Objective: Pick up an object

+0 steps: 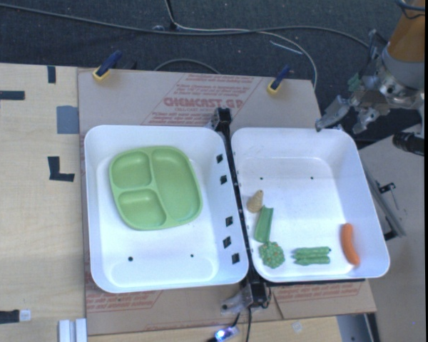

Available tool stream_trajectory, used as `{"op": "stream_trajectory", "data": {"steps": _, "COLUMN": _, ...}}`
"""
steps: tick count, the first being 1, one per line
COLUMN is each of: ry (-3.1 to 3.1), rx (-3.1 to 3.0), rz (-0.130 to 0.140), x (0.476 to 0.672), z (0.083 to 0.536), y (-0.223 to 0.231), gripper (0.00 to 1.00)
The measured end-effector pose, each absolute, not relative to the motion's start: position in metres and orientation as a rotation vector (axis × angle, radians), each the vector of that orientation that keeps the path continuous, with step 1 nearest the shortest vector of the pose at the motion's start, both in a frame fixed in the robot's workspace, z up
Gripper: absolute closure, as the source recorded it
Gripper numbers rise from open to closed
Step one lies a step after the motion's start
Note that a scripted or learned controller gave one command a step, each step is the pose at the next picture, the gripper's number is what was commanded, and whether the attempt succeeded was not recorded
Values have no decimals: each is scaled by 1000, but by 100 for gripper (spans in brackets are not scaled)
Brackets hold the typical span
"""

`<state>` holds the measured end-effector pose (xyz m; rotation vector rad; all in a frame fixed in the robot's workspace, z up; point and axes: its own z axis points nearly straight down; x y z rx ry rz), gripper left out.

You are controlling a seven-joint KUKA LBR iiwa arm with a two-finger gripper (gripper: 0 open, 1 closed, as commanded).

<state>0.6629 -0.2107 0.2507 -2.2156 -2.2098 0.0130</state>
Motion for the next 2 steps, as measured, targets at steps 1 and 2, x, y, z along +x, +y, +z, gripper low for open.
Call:
{"op": "stream_trajectory", "data": {"steps": 1, "ry": -2222, "rx": -2220, "rz": 2, "x": 665, "z": 260, "y": -210, "gripper": 0}}
{"op": "stream_trajectory", "data": {"steps": 2, "ry": -2221, "rx": -2217, "rz": 6, "x": 662, "z": 216, "y": -209, "gripper": 0}}
